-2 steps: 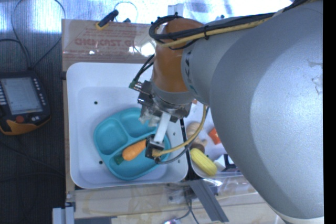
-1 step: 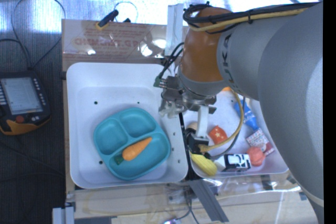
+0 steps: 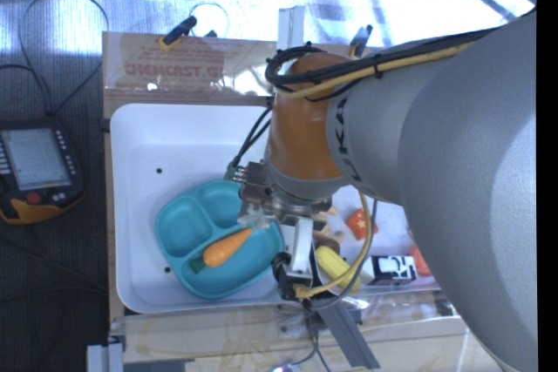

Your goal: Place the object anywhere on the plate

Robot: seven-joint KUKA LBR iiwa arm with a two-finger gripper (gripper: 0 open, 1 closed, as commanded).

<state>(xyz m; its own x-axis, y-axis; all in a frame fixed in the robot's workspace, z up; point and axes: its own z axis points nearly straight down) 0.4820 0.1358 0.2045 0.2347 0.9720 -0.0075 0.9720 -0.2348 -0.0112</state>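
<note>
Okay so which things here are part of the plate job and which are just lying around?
Job:
- teal plate
- carrot, already lying on the plate
- gripper

Lying about:
- yellow item
- red-orange item
- black-and-white item
- handheld controller

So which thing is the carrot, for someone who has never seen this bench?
Find the left white bin; in it lies a teal plate with divided sections. The carrot is the orange, tapered piece lying on the plate's large section, just below the arm's wrist. It is the one orange thing on the plate; the yellow piece and the red piece lie in the bin to its right.
</note>
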